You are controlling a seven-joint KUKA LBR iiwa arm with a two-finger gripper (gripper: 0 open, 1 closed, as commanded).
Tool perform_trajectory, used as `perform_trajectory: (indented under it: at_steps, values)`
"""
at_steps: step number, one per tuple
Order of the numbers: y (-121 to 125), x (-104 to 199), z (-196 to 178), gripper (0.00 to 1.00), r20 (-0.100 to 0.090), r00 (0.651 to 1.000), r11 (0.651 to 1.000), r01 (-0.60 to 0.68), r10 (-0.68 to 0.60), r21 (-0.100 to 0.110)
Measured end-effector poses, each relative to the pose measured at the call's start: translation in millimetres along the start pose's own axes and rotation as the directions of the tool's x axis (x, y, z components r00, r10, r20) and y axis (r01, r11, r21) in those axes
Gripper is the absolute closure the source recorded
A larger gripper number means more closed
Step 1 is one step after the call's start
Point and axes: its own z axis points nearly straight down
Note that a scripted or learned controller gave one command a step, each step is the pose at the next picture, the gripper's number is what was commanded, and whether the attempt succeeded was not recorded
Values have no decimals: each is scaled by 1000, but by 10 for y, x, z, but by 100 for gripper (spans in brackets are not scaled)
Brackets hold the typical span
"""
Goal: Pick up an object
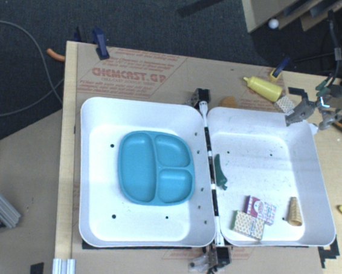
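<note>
The right bin (pixel 312 178) holds a dark green piece (pixel 219 172) against its left wall. Near its front edge lie a small patterned packet (pixel 259 209) and a tan checked packet (pixel 248 225). A tan cone (pixel 295 211) lies by the right wall. My gripper (pixel 311 119) hangs over the far right corner of this bin, well away from all of these things. Its two fingers are spread open with nothing between them.
The left bin (pixel 96 156) holds a blue divided plate (pixel 155 167). A yellow bottle (pixel 262 87) lies on the bench behind the right bin. Blue clamps (pixel 100 42) sit at the board's far edge. A black hinge strip (pixel 208 161) runs between the bins.
</note>
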Motion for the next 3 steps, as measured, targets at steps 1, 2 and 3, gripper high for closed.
perform_trajectory:
  at_steps: [1, 2, 3]
  values:
    - [-766, 860, 565, 0, -1, 1000, 1000, 1, -1, 2]
    - [-1345, 792, 848, 0, -1, 1000, 1000, -1, 1, 3]
    - [-1507, 1010, 1546, 0, 4, 1000, 1000, -1, 1, -11]
